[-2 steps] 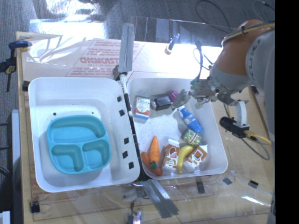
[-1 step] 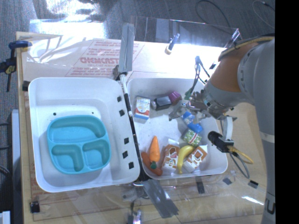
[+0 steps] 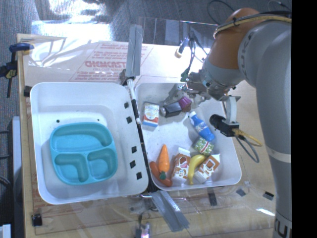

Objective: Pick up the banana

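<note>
Camera view, looking down at a slant: banana (image 3: 195, 164) lay in the right bin (image 3: 233, 175), near its front wall. It was small, yellow, curved, with a darker tip at the upper end, running roughly front to back. It rested on a pile of small cartons (image 3: 208, 166), touching them. Just behind it was a green-labelled item (image 3: 203, 146), and behind that a blue-and-white bottle (image 3: 200, 125) lying tilted. A carrot (image 3: 163, 160), orange with a green end, sat left of the banana with a carton between them, pointing toward the back. Something red (image 3: 157, 172) lay by the carrot's base near the divider.

Pincer (image 3: 177, 102) was at the back of the right bin, well apart from the banana, down among a dark object (image 3: 172, 110) and a purple piece (image 3: 184, 102). Couldn't tell whether it was spread or pressed together, or pinching anything. A small milk carton (image 3: 151, 115) stood just left of it.

Left bin (image 3: 39, 98) held a teal divided tray (image 3: 83, 152) with three compartments, nothing in them.

Both bins were white and shallow, side by side on a pale wood tabletop (image 3: 257, 182). A clear sheet with red print (image 3: 104, 63) lay behind the left bin. A blue clamp (image 3: 15, 48) was at the tabletop's far left corner. Grey carpet floor (image 3: 89, 4) was behind, with bright light patches on it. Black cables (image 3: 233, 6) trailed near the arm (image 3: 257, 48).
</note>
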`<state>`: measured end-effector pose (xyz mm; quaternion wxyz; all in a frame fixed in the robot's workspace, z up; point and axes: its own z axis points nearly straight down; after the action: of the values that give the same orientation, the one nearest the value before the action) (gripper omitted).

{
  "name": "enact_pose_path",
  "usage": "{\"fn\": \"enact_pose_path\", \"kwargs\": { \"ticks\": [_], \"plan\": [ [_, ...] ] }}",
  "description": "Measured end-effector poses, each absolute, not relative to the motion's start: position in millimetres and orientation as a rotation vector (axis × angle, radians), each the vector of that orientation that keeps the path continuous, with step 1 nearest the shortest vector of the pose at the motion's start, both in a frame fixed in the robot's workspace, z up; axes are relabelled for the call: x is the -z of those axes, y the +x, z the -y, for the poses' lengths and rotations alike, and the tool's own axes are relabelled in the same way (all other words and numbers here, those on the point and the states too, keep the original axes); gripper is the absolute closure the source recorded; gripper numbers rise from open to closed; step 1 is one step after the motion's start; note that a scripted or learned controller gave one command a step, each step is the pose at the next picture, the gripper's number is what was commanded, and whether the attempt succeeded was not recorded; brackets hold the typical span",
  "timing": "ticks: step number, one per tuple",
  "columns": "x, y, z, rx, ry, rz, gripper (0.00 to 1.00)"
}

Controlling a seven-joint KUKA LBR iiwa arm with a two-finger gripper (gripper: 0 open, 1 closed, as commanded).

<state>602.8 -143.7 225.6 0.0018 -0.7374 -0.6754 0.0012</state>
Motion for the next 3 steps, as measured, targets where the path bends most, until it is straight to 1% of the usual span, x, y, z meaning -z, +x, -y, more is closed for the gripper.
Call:
{"fn": "enact_pose_path", "kwargs": {
  "ticks": [1, 2, 3],
  "plan": [
    [-113, 547.3, 187, -0.006, -2.2, 2.234, 0.0],
    [-139, 522.7, 211, -0.002, -1.782, 2.581, 0.0],
    [-99, 479.7, 209, 0.002, -1.711, 2.632, 0.0]
  ]
}}
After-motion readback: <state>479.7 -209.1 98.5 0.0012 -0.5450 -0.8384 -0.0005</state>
